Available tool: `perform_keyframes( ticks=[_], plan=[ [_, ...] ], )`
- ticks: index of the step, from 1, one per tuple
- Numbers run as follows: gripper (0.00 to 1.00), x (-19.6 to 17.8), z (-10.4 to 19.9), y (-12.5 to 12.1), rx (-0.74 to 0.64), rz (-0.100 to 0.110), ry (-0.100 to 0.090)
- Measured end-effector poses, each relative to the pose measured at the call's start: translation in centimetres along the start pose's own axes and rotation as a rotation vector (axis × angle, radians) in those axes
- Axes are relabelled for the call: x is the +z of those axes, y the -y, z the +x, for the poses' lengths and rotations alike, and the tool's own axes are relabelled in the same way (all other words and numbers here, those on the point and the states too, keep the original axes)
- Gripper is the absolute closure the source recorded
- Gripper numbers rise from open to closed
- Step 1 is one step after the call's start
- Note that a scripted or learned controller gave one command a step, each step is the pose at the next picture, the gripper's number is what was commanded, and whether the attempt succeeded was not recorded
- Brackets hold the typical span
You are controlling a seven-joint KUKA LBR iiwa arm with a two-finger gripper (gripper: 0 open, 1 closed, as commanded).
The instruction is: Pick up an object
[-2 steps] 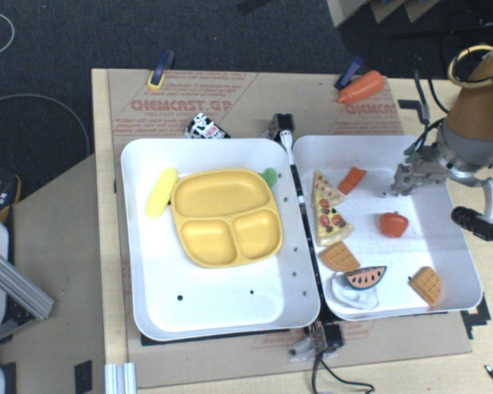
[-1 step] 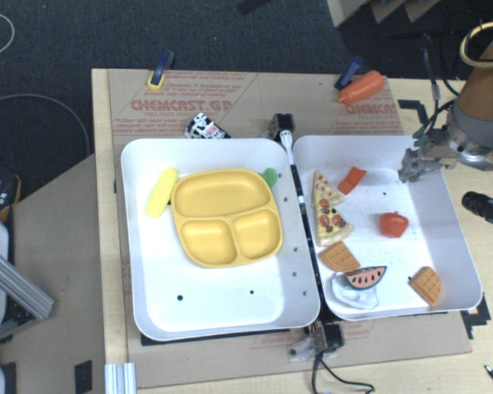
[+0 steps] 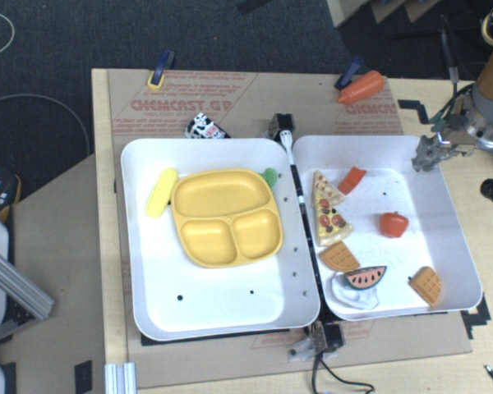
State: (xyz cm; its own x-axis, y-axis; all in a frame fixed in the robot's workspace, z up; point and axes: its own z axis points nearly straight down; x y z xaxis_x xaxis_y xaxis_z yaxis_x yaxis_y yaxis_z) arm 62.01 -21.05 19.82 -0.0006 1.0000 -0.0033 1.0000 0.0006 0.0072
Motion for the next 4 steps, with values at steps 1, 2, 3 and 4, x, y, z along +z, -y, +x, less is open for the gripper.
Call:
perform_keyframes(
  ticks=[1,2,3,4],
  plan=[
    [1.00,-2.9,0.0,-0.1,-0.001,0.001,-0.001],
    [1.00,-1.9,5.5,-0.4,-0.005,0.010,-0.006],
    [1.00,-2.1,11.4,0.7,-0.005,0.010,-0.007],
    [1.00,-2.5,16.0,1.1,-0.005,0.010,-0.006]
  ],
)
